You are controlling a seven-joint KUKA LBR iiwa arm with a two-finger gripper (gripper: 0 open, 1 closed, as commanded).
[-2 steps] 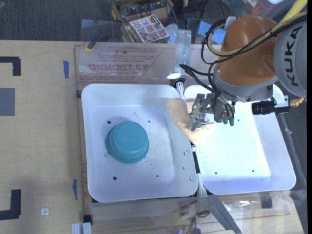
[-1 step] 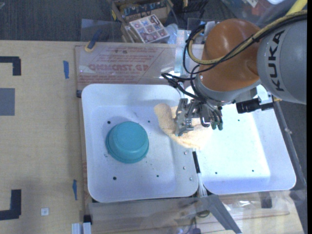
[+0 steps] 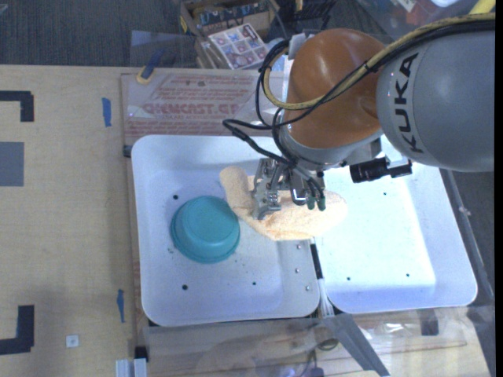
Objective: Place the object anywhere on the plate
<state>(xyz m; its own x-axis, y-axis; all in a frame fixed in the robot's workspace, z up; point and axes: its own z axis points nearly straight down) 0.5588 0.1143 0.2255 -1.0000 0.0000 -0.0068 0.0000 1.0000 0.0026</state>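
Teal plastic marks the bowl-like dish (image 3: 205,228) sitting upside down or rim-down in the left bin (image 3: 157,171), toward the lower left of that bin. To its right, at the frame's centre, a pale yellow-tan soft object (image 3: 295,218), like a cloth or sponge piece, lies draped across the divide between the left bin and the right bin (image 3: 409,242). The gripper (image 3: 287,196) hangs directly over the upper part of this object, the jaws pointing down and seeming to touch or press into it; whether they are spread or closed I cannot tell, since the wrist and cables crowd them.

By my reading, the step in hand is the grasp of the soft object, with the carry not yet begun. No flat plate is plain to see; the teal dish is the likeliest target. The next move calls for a firm pinch, a lift clear of the bin walls, then travel toward the lower left.
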